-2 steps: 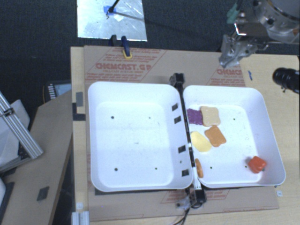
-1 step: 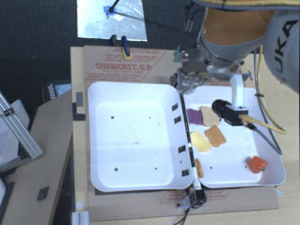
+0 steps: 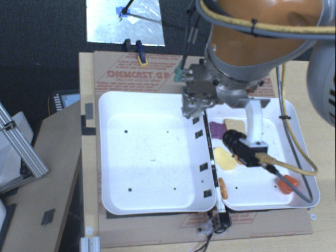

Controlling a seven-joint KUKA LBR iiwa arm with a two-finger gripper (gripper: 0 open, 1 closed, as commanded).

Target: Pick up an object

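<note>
At the lower edge of the right bin (image 3: 294,135), a small orange piece (image 3: 223,188) is lying beside the divider, and a red-orange piece (image 3: 287,184) is sitting toward the lower right corner. Further up, a yellow object (image 3: 226,160) is resting near the divider, with a purple object (image 3: 216,129) and a tan object (image 3: 234,124) lying beyond it. The gripper (image 3: 193,109) is hanging over the far end of the divider, at the upper centre; whether it is wide or narrow, I cannot tell. The left bin (image 3: 152,156) is sitting alongside, at the centre left.
</note>
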